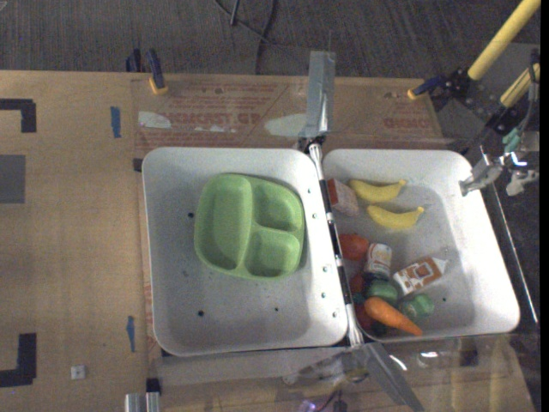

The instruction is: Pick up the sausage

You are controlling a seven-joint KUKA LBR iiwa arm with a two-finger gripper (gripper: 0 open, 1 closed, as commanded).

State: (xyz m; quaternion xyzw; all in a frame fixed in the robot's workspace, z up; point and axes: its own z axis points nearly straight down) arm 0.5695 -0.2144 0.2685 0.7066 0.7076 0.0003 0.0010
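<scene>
Plywood bench (77,230); right shallow white bin (467,230): stubby reddish-brown sausage (342,196) at its left wall, well left of grey metal gripper (482,177) (opening: cannot tell).

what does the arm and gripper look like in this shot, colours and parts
At the right edge, by the right bin, the gripper looks like pale grey metal, blocky and angular, with a small teal patch beside it. Dark hardware sits above it, and behind that run yellow rods with a blue clamp at one end. The picture is too blurred here to show cables or markings.
</scene>
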